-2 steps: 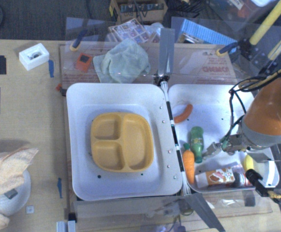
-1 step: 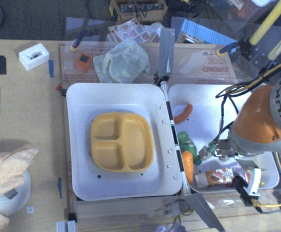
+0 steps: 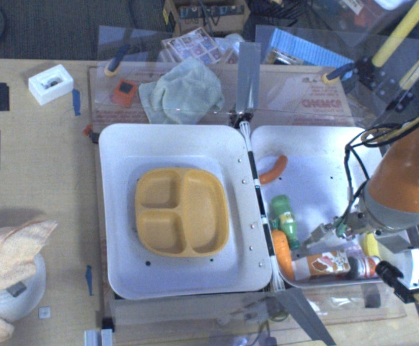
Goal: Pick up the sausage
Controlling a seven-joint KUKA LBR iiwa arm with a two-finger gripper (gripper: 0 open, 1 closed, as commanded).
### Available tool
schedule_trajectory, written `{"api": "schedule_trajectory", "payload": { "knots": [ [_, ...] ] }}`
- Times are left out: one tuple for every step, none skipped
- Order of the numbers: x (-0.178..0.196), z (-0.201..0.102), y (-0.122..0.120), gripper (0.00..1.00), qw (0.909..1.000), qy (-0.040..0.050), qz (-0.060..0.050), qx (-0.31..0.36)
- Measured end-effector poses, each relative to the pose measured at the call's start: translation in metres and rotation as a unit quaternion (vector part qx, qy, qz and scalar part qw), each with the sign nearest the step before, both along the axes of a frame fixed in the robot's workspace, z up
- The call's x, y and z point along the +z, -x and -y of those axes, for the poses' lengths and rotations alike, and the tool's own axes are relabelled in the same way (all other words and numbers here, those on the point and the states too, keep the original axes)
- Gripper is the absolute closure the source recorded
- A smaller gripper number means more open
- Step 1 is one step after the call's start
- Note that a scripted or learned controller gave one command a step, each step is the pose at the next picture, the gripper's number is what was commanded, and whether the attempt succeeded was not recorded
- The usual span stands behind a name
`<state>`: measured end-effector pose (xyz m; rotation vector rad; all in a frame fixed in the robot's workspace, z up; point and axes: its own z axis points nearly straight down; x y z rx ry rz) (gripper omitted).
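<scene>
The sausage (image 3: 272, 170) is a short reddish-orange curved link. It lies in the right bin (image 3: 317, 150), near that bin's upper left corner and close to the divider. My gripper (image 3: 326, 231) hangs low over the right bin's lower middle, below and to the right of the sausage and well apart from it. It sits just above a sauce bottle (image 3: 335, 265). The arm's orange band (image 3: 409, 179) rises behind it at the right.
Also in the right bin are a green bottle (image 3: 285, 218), a carrot (image 3: 282, 255) by the divider and a small yellow item (image 3: 371, 245). The left bin (image 3: 115, 193) holds a yellow divided plate (image 3: 182, 211). A green cloth (image 3: 184, 91) lies behind the bins.
</scene>
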<state>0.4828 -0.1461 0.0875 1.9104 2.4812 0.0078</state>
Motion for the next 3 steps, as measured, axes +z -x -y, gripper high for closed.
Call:
{"api": "schedule_trajectory", "payload": {
  "knots": [
    [0.007, 0.001, 0.000, 1.00, 1.0000, -0.0002, -0.001, -0.001],
    [0.109, -0.058, -0.041, 1.00, 0.9995, -0.0012, -0.009, 0.029],
    [0.157, -0.021, -0.018, 1.00, 0.9994, -0.0007, -0.008, 0.033]
  ]
}}
